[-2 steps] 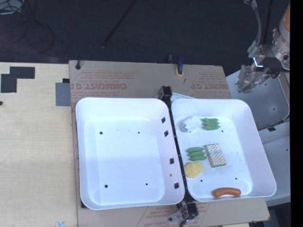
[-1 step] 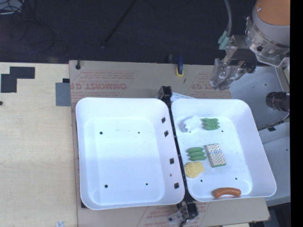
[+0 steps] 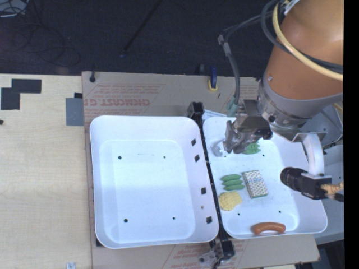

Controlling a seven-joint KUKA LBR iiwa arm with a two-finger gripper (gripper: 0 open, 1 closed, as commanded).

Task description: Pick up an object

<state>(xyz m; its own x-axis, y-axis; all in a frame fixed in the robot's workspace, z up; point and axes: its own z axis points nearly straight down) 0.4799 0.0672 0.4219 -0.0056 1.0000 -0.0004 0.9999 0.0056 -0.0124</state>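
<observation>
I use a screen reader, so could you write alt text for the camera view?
A grey-and-orange robot arm lowers its gripper into the far end of the right white bin, beside a green object. Nearer lie a green pea pod, a patterned packet, a yellow piece and an orange sausage.

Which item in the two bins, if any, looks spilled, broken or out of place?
Nothing stands out. The green pod, yellow piece, patterned box and orange sausage all lie loose and whole inside the right bin. The gripper hangs over that bin's far end.
</observation>
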